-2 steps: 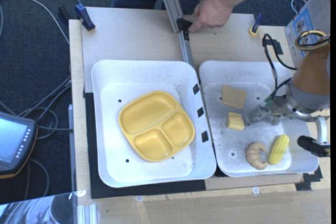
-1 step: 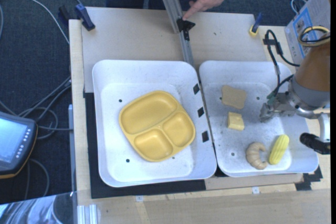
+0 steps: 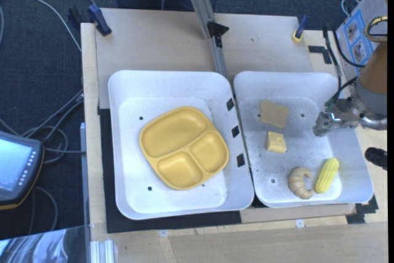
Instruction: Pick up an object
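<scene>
We are at the approach step: nothing is lifted yet, and every candidate lies loose in the right bin (image 3: 295, 80). The gripper (image 3: 322, 126) hangs over that bin's right side, and from this slanted view we cannot tell how its jaws are set, though nothing shows between them. Nearest to it, toward the bin's front corner, lies the yellow corn cob (image 3: 327, 175), with the tan croissant (image 3: 300, 182) just beside it on its left. Further in toward the middle sit the small yellow cheese block (image 3: 276, 143) and, behind it, the flat tan slice of bread (image 3: 274, 113). The left bin (image 3: 126, 145) holds only the yellow divided plate (image 3: 183, 156), which is well apart from the arm and looks awkward to grip. We judge the next move calls for settling on one item, centring over it, and descending with the jaws straddling it. The corn cob seems the closest choice, but its rounded body could roll, and the croissant beside it leaves little clearance on that side.
</scene>
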Robot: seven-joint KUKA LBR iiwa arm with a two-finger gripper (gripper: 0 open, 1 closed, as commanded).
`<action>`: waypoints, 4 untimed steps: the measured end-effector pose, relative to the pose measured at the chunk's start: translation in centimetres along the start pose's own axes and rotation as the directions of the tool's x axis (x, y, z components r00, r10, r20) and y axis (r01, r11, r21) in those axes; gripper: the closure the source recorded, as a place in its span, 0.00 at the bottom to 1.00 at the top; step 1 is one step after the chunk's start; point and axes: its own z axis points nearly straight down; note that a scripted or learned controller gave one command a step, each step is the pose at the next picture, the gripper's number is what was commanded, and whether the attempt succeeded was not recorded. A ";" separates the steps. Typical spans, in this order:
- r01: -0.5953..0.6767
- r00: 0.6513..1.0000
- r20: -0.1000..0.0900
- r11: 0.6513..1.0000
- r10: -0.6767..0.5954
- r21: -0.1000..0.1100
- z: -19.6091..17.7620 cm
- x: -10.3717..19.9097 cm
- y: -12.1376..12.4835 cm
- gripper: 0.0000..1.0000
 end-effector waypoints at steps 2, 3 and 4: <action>0.006 1.000 -0.005 1.000 -0.006 0.005 -5.0 5.1 1.0 1.00; 0.008 1.000 -0.005 1.000 -0.008 0.003 -6.6 10.9 1.1 1.00; 0.007 1.000 -0.006 1.000 -0.007 0.008 -6.0 16.3 0.8 1.00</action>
